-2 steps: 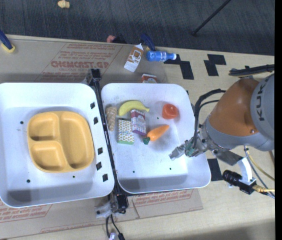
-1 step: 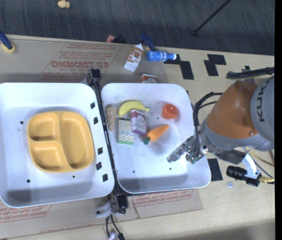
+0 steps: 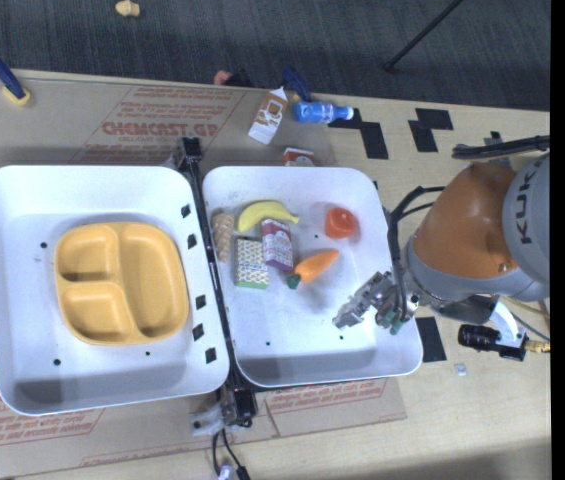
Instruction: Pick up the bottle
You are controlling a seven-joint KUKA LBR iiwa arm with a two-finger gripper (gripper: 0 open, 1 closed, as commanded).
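A small bottle (image 3: 277,245) with a dark red label lies in the right bin (image 3: 362,363), between a banana (image 3: 267,213) and a carrot (image 3: 315,265). My gripper (image 3: 359,308) hangs low over the right bin's right side, about eighty pixels right of and below the bottle. Nothing shows in its grasp. The grey arm with its orange band (image 3: 462,233) comes in over the bin's right rim. A blue bottle (image 3: 320,113) lies on the bench behind the bins.
A green box (image 3: 251,263) touches the bottle's left side. A tan cracker-like item (image 3: 224,234) and a red cup (image 3: 341,222) also sit in the right bin. The left bin (image 3: 22,368) holds a yellow divided plate (image 3: 122,280). A small carton (image 3: 267,116) lies behind.
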